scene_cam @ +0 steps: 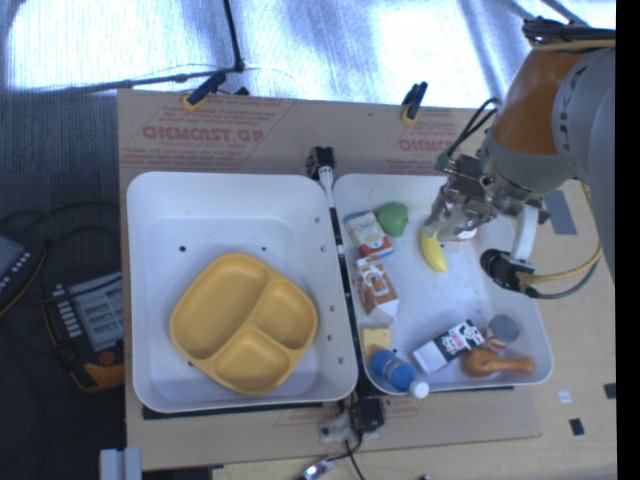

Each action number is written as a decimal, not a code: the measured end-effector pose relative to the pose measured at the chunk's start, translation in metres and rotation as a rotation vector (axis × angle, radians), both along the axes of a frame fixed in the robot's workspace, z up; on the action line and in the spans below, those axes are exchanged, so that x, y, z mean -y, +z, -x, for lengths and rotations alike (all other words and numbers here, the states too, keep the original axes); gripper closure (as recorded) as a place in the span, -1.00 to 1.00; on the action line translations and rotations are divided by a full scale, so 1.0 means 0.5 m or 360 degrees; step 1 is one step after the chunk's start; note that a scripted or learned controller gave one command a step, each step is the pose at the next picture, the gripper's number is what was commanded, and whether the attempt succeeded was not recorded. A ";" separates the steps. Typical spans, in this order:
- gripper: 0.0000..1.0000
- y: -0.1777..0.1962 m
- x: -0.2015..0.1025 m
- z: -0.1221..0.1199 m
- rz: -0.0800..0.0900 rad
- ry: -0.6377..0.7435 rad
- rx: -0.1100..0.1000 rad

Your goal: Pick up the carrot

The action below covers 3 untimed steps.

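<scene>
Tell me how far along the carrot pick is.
Done: nothing yet. The carrot lies in the lower right corner of the right bin, beside a small carton. In hand: the gripper hangs by the banana, well apart from the carrot. Left: reach it, grasp, lift.

You can read one printed mark with confidence: "CHEMCAST GP" in red letters on the brown protective-paper board (205, 134) under the bins, well to the left of the gripper (452, 220) and beyond it. The same red print recurs on that board just behind the gripper, partly cut off by the arm. The small cartons in the white bin below the gripper carry print too small to read.
</scene>
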<state>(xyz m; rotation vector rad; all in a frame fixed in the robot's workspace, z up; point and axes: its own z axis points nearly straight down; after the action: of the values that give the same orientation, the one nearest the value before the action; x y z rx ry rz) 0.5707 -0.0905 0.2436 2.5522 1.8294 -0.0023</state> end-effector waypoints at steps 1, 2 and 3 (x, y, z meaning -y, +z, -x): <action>1.00 0.059 0.064 0.070 0.0000 -0.0210 -0.0001; 1.00 0.079 0.178 0.175 0.0000 -0.0835 -0.0002; 1.00 0.071 0.249 0.175 -0.0001 -0.0957 -0.0002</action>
<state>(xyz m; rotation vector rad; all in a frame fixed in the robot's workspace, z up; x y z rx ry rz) 0.4834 -0.2149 0.2790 2.9812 0.9921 -0.0041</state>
